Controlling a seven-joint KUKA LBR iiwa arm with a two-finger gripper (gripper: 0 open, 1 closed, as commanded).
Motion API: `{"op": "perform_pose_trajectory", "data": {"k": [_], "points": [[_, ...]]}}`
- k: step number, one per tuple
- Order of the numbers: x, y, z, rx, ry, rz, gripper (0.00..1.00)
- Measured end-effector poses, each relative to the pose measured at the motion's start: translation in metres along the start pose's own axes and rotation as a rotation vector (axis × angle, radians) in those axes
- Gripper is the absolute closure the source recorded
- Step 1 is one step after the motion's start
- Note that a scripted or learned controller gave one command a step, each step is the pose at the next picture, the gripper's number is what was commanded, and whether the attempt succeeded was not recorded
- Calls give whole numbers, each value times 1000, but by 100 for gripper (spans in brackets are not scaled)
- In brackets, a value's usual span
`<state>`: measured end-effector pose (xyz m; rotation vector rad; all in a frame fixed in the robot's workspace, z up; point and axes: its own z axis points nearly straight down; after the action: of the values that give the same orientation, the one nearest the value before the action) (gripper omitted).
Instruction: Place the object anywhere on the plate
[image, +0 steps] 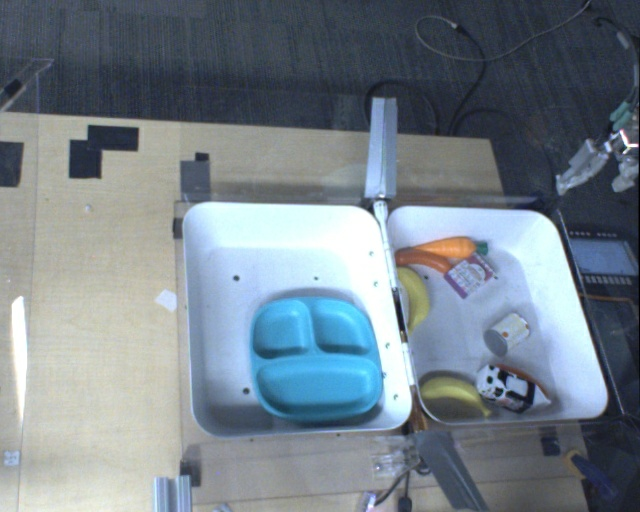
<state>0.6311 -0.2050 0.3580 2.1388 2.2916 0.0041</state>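
A pale wooden table (100, 300) sits against dark carpeted floor with a thin cable looping across it at the top, and black squares are marked on the table's far left. Two shallow white bins stand side by side on it, divided by a metal rail (383, 150) that runs up past their far edge. The left bin (210, 300) holds a blue plate (316, 358) with three compartments, two small ones toward the far side and a wide one toward the near side; it lies toward the bin's near right part, with nothing resting on it. The right bin (550, 300) holds all the loose things: an orange carrot (440, 252) near the far wall, a small purple packet (470, 274) touching its right end, a yellow banana (414, 297) lying along the dividing wall, a small beige block (510, 331) near the middle, a second yellow piece of fruit (452, 396) at the near left corner, and just beside it a black-and-white toy (512, 388). The gripper (600, 155) is at the upper right, well outside both bins and above the floor, and whether its fingers are spread or pressed together cannot be told from here.
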Motion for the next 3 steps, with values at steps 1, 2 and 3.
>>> {"op": "perform_pose_trajectory", "data": {"k": [1,2,3], "points": [[-2,39,-59,-2,-1,64,0],[-2,39,-59,-1,-1,64,0],[-2,39,-59,-1,-1,64,0]]}}
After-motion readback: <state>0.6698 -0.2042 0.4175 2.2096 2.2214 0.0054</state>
